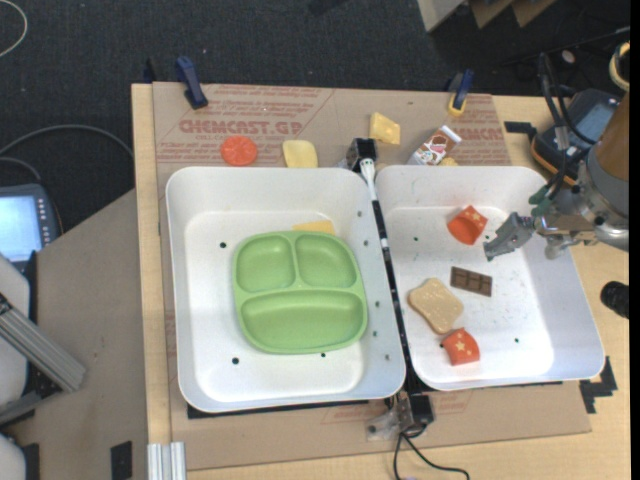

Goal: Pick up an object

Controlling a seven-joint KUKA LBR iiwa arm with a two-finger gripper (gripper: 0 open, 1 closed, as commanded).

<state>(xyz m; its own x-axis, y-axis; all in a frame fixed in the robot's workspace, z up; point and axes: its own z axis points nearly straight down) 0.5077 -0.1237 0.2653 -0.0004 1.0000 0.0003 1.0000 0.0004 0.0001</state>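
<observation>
Strawberry (pixel 461 347) low, claw (pixel 507 237) empty, near tomato (pixel 466 225)

The arm (pixel 610 168) was cut off by the right edge, so most of it was out of view. A yellow piece (pixel 314 227) was half hidden behind the green plate (pixel 298 292). The label on the small packet (pixel 434 148) was too small to read. A screen (pixel 20 226) was cut by the left edge.

Green divided plate (pixel 298 293) in left bin (pixel 190 268), claw (pixel 512 236) (unladen) over right bin (pixel 560 338)
</observation>
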